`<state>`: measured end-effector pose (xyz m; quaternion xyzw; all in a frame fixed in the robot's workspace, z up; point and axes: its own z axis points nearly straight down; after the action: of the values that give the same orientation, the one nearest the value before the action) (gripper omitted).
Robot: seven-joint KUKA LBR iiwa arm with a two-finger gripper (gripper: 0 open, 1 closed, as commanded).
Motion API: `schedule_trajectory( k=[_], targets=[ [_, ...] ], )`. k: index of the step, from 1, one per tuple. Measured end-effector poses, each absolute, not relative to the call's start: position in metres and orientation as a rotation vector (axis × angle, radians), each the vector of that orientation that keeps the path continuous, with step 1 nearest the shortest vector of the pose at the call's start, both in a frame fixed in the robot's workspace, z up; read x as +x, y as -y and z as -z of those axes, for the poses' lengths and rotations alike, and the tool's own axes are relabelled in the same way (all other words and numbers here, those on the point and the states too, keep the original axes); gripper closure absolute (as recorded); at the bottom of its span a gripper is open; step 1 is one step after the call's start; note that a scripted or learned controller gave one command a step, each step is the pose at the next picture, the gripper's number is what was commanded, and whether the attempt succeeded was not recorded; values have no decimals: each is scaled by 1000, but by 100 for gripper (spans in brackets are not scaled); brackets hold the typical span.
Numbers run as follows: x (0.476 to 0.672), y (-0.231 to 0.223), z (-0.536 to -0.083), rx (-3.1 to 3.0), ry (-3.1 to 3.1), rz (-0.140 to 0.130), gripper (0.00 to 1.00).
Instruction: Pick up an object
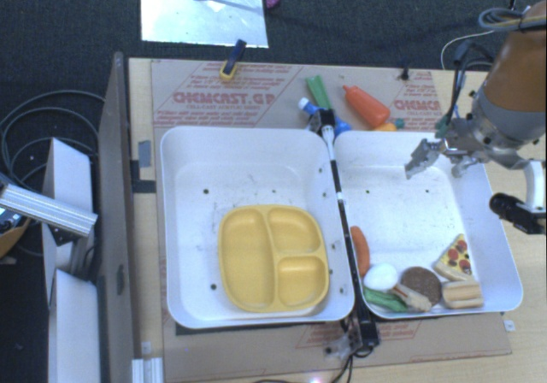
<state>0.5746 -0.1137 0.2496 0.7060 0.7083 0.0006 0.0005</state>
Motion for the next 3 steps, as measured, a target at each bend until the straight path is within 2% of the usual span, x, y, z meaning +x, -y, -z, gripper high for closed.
schedule_trajectory(
  k=[1,2,3],
  targets=[
    [576,113,-261,2212,-2225,-6,100],
    [595,76,-203,2214,-2232,0,100],
    [620,60,-184,2212,-2227,-3,100]
  ],
)
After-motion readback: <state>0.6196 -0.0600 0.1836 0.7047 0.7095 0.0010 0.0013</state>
